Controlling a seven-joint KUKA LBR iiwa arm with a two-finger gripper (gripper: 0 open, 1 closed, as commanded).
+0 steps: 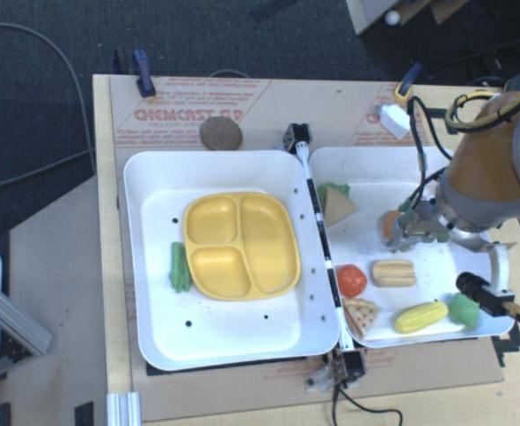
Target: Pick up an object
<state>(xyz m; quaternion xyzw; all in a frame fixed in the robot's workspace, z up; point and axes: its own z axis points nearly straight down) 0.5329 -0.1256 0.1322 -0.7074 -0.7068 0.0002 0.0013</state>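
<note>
1. We looked down on two white bins set side by side on a brown bench; the left bin held a yellow divided plate with a green bean pod lying just beside its left rim.
2. The right bin carried the play food: a sandwich wedge near its upper left corner, a red tomato by the left wall, a hot dog bun just right of the tomato, a pizza slice at the lower left, a yellow corn cob along the lower edge and a green fruit beside the cob's right end.
3. The arm came in from the right, its orange band over the bin's right half, and the gripper hung low over the middle of that bin.
4. An orange object sat right at the gripper's left side; we could not tell whether the two touched.
5. We could not tell how the claw stood, since the wrist hid its tips.
6. A brown round object rested on the bench above the left bin, and a blue clamp gripped the bench's far edge.
</note>
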